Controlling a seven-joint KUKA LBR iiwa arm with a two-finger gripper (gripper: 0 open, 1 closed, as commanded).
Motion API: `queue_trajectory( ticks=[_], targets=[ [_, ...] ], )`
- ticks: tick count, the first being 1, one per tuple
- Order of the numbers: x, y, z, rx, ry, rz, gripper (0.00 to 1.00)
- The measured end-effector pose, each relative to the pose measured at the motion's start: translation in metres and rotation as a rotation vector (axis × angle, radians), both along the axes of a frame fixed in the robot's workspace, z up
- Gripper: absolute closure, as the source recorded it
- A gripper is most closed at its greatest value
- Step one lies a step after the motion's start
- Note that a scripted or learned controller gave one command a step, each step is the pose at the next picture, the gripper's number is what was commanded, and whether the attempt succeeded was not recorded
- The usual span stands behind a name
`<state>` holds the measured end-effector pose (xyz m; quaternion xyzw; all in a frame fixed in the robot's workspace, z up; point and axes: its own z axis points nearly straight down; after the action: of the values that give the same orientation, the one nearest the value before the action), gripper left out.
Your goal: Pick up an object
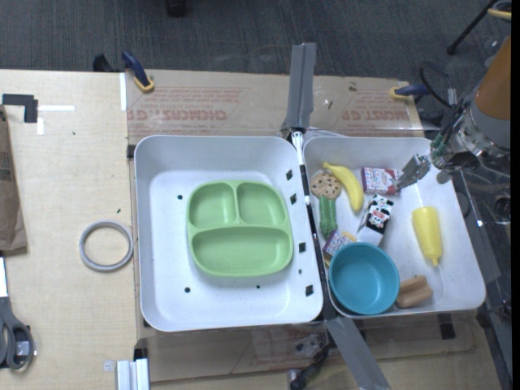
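The grey arm with its orange band is reaching in from the right, and its two-finger gripper is hanging over the upper right part of the right-hand shallow white bin. The thin metal fingers are pointing down and to the left, toward a small red-and-white packet, and their tips are sitting just beside its right edge. Whether the fingers are parted or pressed together I cannot tell (they are too small and blurred), and nothing is showing between them.

The right bin is holding the things to be picked. A yellow plastic banana is lying aslant near the top, with a round brown chocolate-chip cookie just to its left and a green cylindrical piece below the cookie. A small black-and-white carton is standing near the middle, below the packet. A yellow squeeze bottle is lying on its side toward the right wall, well apart from the gripper. A round blue plastic bowl is sitting at the bin's near edge, with a brown sausage-shaped toy touching its right side.

The left-hand shallow white bin is bearing a light green divided plate with three compartments. Out on the pale wooden bench, to the left of both bins, a grey ring of tape is lying flat.
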<state>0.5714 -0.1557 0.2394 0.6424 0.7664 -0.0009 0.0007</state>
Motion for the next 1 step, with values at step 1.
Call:
queue_trajectory(
  ticks=[1],
  targets=[
    [0.0498, 0.0313, -0.0739, 0.001, 0.0, 0.249, 0.0]
  ],
)
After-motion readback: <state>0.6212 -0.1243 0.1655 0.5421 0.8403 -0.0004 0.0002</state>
